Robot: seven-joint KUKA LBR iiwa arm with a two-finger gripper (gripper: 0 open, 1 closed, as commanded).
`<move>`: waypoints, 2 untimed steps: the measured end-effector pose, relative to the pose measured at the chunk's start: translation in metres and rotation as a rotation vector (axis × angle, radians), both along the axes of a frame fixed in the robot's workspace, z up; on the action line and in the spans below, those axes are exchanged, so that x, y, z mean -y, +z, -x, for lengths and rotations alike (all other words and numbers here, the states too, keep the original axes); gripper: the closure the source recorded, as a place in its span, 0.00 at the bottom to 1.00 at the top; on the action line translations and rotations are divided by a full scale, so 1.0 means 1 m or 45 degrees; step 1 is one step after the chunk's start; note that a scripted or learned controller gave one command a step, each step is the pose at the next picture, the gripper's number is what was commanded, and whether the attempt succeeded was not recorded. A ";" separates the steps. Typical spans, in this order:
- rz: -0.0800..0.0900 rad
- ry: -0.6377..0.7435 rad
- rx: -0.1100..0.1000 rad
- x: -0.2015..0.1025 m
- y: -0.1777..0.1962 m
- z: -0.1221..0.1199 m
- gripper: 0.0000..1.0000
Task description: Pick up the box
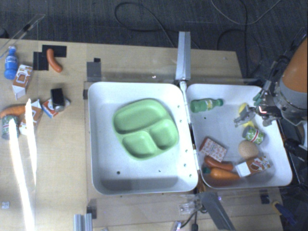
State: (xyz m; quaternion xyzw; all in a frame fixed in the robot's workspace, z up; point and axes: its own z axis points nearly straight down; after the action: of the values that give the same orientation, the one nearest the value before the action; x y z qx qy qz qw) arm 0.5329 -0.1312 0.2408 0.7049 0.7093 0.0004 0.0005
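Camera view: the gripper (246, 113) hangs over the right bin (284, 177), fingers spread and holding nothing, well apart from the box (213, 149) lying flat below-left.

below fingers (244, 114): can (254, 135) and egg (248, 150) block straight descent
left of fingers: bare bin floor (226, 126), clear path
down-left: box (213, 149) open on top, carrot (223, 174) crowds its near edge
far left: bottle (206, 104) near the divider
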 end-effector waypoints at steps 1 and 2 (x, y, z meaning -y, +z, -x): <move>-0.001 -0.118 -0.002 -0.043 -0.126 0.014 0.00; -0.002 -0.191 0.037 -0.050 -0.147 0.024 0.00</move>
State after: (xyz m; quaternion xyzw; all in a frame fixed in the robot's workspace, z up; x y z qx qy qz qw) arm 0.5092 -0.0811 0.0942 0.7559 0.6545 0.0112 0.0105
